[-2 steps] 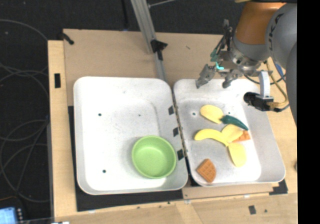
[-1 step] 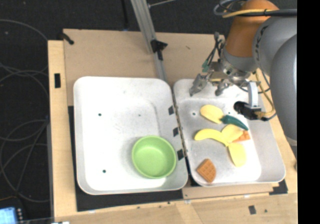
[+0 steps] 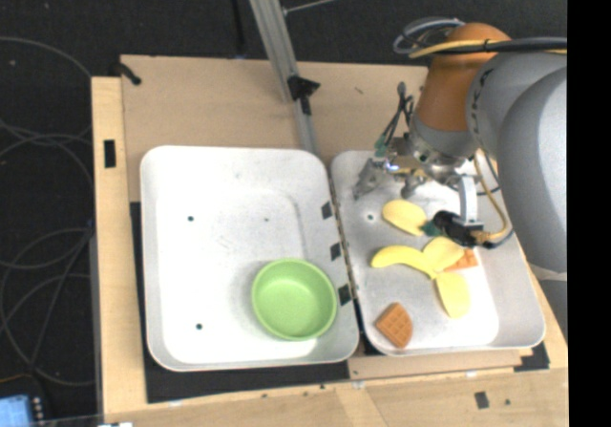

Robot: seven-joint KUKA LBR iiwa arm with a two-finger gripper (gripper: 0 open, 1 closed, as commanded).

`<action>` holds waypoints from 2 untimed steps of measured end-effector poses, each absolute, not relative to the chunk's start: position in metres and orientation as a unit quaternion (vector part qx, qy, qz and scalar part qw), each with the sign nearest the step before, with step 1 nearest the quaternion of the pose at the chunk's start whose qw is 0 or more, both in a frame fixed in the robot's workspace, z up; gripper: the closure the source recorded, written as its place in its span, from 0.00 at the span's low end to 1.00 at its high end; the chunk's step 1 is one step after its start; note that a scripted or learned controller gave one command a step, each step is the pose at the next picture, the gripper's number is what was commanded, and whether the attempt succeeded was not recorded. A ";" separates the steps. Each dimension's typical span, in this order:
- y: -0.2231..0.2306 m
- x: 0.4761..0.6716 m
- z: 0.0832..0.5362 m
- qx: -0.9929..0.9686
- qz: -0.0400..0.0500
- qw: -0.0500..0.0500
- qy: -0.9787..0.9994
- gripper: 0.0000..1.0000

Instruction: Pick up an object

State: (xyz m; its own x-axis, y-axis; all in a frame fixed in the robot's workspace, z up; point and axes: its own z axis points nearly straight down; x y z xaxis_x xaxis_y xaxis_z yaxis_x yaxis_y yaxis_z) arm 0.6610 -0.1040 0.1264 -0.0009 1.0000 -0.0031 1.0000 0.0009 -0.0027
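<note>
Gripper (image 3: 391,177) state unclear, above right bin (image 3: 511,325), bananas (image 3: 420,258) near, green bowl (image 3: 294,298) left

— We saw both white bins (image 3: 229,196) looked like smooth plastic with a dull sheen, and the green bowl (image 3: 294,298) was matt plastic too.

— We agreed. The surface (image 3: 191,96) looked like bare, matt board, pale brown. The pole (image 3: 267,14) seemed brushed metal, and the arm's orange band (image 3: 449,96) was glossy above its smooth grey shell (image 3: 535,158).
</note>
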 end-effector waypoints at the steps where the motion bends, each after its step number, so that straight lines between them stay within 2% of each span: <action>1: -0.106 0.661 0.100 0.707 -0.002 0.001 0.707 0.00; 2: -0.106 0.662 0.113 0.708 0.000 0.002 0.707 1.00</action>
